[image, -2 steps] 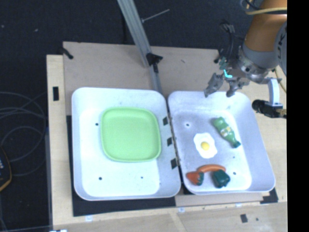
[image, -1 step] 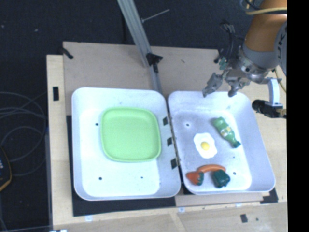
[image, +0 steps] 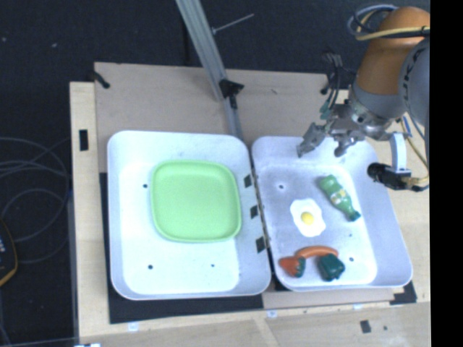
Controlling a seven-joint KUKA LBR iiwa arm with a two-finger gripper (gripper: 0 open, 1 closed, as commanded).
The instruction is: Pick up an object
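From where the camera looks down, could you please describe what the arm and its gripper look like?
The arm is grey, with a rounded orange band above the wrist. Looped cables sit at its top, and a thin dark cable bundle runs down beside it. The gripper has two slim grey metal fingers.

Two bins side by side. Left bin (image: 123,194): plate (image: 195,200) at centre. Right bin (image: 383,230): bottle (image: 338,196) right of middle, fried egg (image: 308,217) just left of it, sausage (image: 312,252) and pepper (image: 331,267) near front edge. Gripper (image: 327,146) over right bin's back edge.
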